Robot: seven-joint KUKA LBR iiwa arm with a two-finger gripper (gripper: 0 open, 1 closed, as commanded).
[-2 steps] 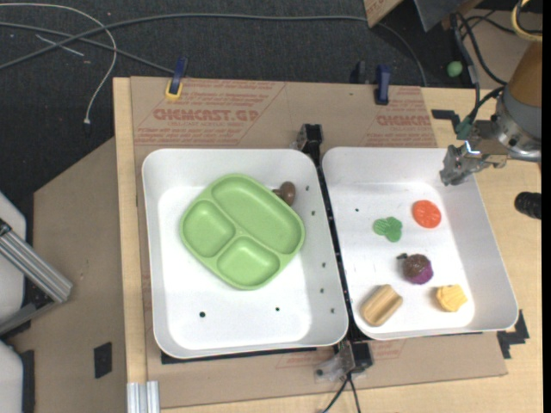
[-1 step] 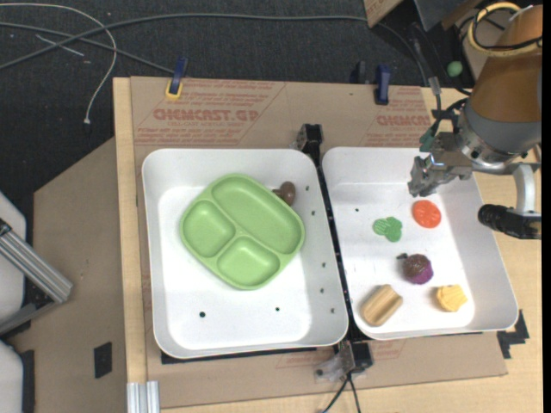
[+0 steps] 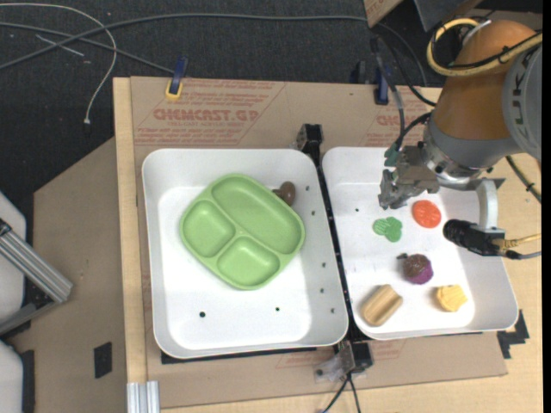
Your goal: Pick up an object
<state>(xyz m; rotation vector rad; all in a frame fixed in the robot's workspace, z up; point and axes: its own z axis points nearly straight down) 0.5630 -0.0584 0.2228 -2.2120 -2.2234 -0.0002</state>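
Note:
My gripper hangs over the upper middle of the right bin, just above and left of an orange-red round object. A small green leafy piece lies directly below the gripper. Lower in the same bin sit a purple round object, a tan bread-like roll and a yellow lumpy piece. Nothing shows between the gripper's tips.
The left bin holds a green divided plate and a small brown object at the plate's upper right edge. A black bar juts from the arm over the right bin's right side. Cables lie on the floor behind.

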